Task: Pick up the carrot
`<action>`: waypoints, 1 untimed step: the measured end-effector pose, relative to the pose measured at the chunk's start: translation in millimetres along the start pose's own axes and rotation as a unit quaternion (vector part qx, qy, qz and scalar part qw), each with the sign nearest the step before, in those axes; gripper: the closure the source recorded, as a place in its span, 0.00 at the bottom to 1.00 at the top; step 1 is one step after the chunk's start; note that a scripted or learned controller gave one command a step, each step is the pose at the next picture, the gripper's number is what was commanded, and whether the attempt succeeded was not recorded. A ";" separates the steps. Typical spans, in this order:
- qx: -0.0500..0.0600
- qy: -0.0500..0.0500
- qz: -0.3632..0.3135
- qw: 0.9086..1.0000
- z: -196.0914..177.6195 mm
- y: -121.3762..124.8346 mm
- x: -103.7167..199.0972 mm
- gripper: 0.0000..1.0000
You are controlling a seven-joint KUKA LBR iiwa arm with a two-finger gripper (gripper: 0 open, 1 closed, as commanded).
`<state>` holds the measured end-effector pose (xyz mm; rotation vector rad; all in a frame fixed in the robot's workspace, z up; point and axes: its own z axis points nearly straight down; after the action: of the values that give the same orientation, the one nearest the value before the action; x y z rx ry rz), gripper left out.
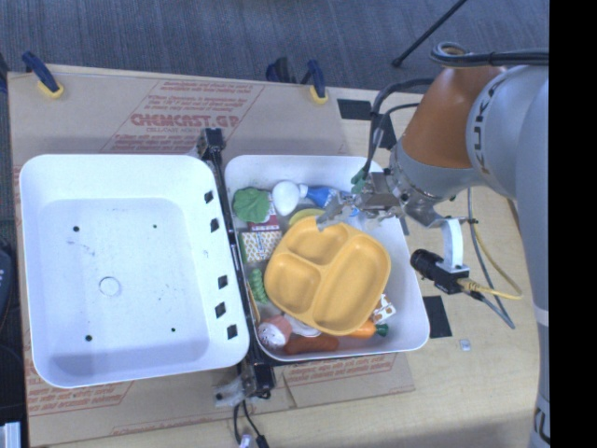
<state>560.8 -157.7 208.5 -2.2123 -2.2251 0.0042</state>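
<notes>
- A desk (485, 381) of pale wood is lying under a sheet of brown cardboard (187, 110), and grey carpet (187, 17) is showing along the top of the frame.
- Two white bins are sitting side by side on the cardboard: the left bin (37, 250) at centre left and the right bin (410, 329) at centre right.
- A yellow divided plate (328, 276) is lying tilted over a heap of toy food in the right bin.
- The carrot (364, 330) is peeking out from under the plate's lower right edge, near the bin's lower right corner.
- The claw (359, 203) is hanging over the bin's upper right part, above the plate's top edge and well apart from the carrot.
- I cannot tell whether the claw is apart or together.
</notes>
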 end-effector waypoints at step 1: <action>-0.006 -0.002 -0.083 0.997 70.4 2.6 -21.4 0.00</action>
<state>563.3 -179.0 138.1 -2.0260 -2.4091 -0.0051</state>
